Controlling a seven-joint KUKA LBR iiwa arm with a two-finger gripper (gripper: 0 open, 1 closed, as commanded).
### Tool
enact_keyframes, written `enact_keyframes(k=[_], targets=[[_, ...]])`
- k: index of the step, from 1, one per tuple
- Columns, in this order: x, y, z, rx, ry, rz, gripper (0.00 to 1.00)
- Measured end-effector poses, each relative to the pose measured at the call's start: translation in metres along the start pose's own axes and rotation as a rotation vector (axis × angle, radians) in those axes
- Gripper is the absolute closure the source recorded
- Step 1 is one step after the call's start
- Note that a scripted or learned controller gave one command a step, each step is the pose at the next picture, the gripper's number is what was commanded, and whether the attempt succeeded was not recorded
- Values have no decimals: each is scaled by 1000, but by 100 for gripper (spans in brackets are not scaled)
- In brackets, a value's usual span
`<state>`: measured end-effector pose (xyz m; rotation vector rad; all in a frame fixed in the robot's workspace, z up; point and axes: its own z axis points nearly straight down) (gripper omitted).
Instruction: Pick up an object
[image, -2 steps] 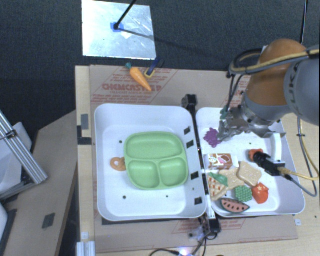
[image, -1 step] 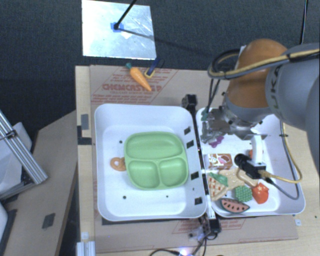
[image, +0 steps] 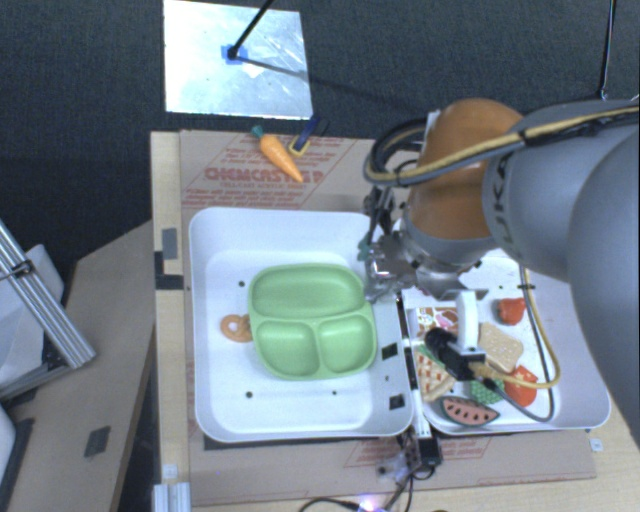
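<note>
End effector (image: 381, 262) hangs from the bent arm (image: 565, 215) beside the green plate (image: 308, 322); how open, I cannot tell.

Grey arm (image: 575, 190), glossy orange band (image: 455, 165), black cable loops (image: 392, 150), silvery tool (image: 378, 268).

A green three-compartment plate (image: 308, 320) lies flat in the left bin (image: 205, 300), a small orange ring (image: 237, 328) just beside it. A watermelon slice (image: 470, 411), tan cracker (image: 500, 347) and red piece (image: 511, 311) lie in the right bin (image: 592, 405).
</note>
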<state>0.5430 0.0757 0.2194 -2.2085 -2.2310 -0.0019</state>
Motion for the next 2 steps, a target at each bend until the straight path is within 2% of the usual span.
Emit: enact_keyframes(k=[1, 2], targets=[[17, -26, -8, 0, -1, 3, 100], [22, -7, -7, -3, -2, 4, 100]])
